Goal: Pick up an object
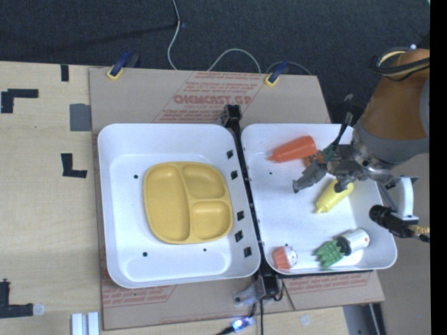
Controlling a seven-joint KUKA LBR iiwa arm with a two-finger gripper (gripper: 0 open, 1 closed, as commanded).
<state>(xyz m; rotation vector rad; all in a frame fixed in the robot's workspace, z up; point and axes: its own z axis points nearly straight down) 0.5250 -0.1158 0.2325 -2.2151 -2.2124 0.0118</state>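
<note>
So here's what you've got: two white bins side by side on a cardboard sheet. The left bin carries a yellow divided plate, sitting roughly in its middle, three compartments, lying flat.

The right bin has all the loose stuff. An orange carrot-shaped toy lies near the far edge, tilted a bit. A yellow bottle-shaped toy sits toward the right edge, about halfway down. Near the front-right corner there's a green leafy toy touching a white cylinder. By the front-left corner, just beside the divider between the bins, you've got a small orange-and-white piece.

Your gripper is down over the right bin, between the carrot-shaped toy and the yellow bottle-shaped toy. The fingers look spread apart, one dark finger sticking out toward the bin's middle, and nothing is between them. The other finger sits right at the top of the yellow toy; I can't tell if it's actually touching.

The arm comes in over the right edge.
</note>
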